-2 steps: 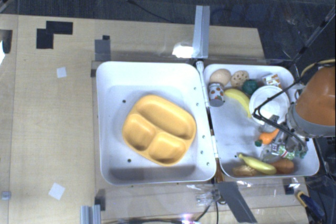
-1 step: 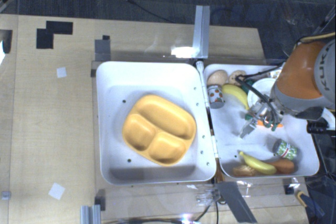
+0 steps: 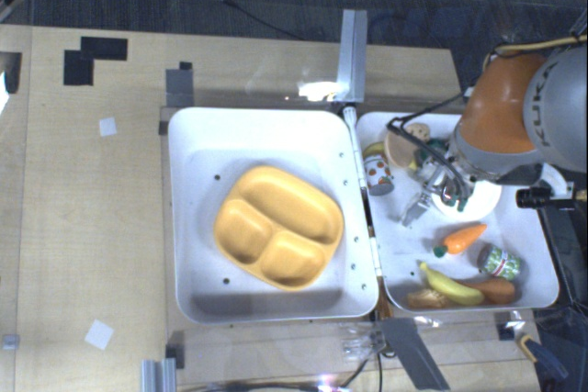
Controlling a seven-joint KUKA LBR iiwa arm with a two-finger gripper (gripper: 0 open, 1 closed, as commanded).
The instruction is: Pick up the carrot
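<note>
The carrot (image 3: 460, 239), orange with a green stub at its left end, lies on the floor of the right bin (image 3: 395, 266), tilted up toward the right. My gripper (image 3: 432, 203) hangs over the middle of that bin, up and to the left of the carrot and apart from it. It stands open with nothing between its fingers. One grey finger (image 3: 412, 213) points down-left toward the bin floor. The arm's orange band (image 3: 496, 110) rises behind it at the right.
A yellow banana (image 3: 449, 284), a brown oblong item (image 3: 499, 291) and a green can (image 3: 500, 263) lie just below the carrot. A small can (image 3: 378, 173), a white plate (image 3: 480, 197) and a bowl (image 3: 407, 140) sit further back. The left bin (image 3: 193, 197) holds a yellow divided plate (image 3: 277, 225).
</note>
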